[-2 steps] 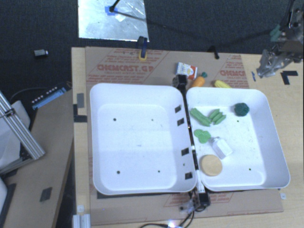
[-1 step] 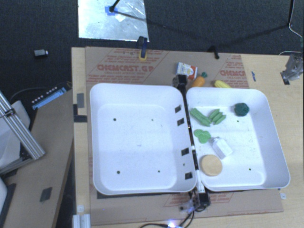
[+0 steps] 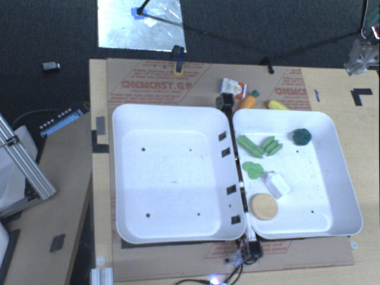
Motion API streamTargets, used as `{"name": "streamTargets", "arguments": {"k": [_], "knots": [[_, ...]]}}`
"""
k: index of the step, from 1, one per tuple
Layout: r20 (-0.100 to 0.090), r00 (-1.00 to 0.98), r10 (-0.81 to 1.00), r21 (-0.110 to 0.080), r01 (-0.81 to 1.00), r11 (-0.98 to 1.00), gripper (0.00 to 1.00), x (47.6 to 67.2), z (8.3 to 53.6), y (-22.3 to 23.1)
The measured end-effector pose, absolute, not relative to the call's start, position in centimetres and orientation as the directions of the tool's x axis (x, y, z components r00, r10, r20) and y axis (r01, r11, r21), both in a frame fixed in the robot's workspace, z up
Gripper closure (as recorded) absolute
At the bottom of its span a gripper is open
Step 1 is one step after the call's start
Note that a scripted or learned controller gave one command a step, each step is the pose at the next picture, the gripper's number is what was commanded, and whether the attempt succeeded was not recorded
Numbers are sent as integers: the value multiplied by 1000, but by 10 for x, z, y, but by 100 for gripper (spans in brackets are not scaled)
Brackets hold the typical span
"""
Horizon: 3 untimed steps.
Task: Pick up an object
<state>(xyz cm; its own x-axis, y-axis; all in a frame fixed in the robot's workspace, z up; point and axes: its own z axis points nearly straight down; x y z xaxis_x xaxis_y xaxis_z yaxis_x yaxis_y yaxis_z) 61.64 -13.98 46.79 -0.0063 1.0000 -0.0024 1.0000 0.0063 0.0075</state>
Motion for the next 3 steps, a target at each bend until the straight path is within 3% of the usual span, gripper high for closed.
{"name": "streamTargets", "arguments": {"k": [1, 3], "knots": [[-2, -6, 1000, 6, 1000, 6, 100, 662, 467, -108], [0, -6, 1000, 3, 1000, 6, 100, 669, 482, -44]]}}
